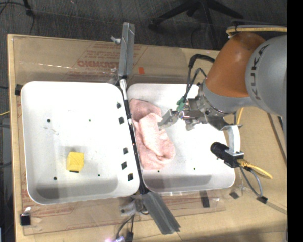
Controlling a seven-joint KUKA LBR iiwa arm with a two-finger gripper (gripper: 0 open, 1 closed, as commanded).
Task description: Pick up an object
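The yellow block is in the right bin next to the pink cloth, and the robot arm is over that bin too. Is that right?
Not quite. The yellow block sits in the left bin, alone. The camera view shows the pink cloth in the right bin, and the arm's end effector is over that bin.

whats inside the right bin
A crumpled pink cloth lies against the left wall of the right bin, with the gripper at its upper edge. Whatever sits under the cloth or beneath the arm is hidden.
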